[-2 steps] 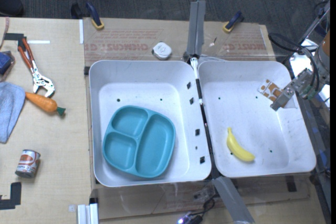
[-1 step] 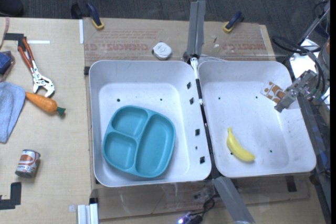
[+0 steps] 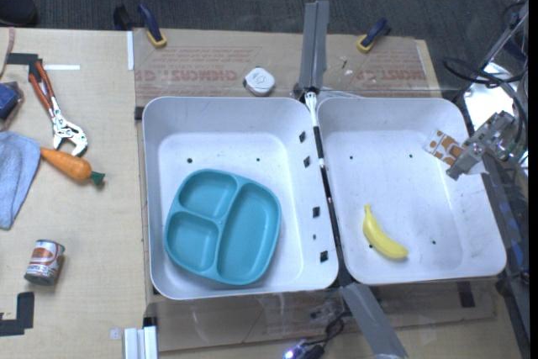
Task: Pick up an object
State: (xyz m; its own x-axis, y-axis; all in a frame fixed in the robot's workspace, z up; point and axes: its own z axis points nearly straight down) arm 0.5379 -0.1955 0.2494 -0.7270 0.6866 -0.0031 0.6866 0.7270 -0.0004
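Two white bins sit side by side on the bench. The left bin point(image 3: 160, 181) holds a blue plate point(image 3: 223, 226) with three sections. The plate lies flat in the near part of that bin, a bit toward its left wall, and nothing sits on it.

The right bin point(image 3: 403, 122) holds a yellow banana point(image 3: 383, 235). It lies flat on the bin floor, in the near half and left of the middle, close to the wall between the two bins but not touching it. The banana is long and curved. Its long line runs from the upper left down to the lower right. The thin tip points up toward the far side of the bin, and the fatter end points toward the near right corner.

The gripper point(image 3: 471, 149) is at the right edge of the right bin, near the far right corner. It is well apart from the banana. Nothing can be seen in it, and the view is too small and blurred to tell how it is set.

On the bench to the left of the bins lie a carrot point(image 3: 69, 166), a small can point(image 3: 44, 261), pliers point(image 3: 55, 112) with red handles and a grey cloth point(image 3: 15, 176).
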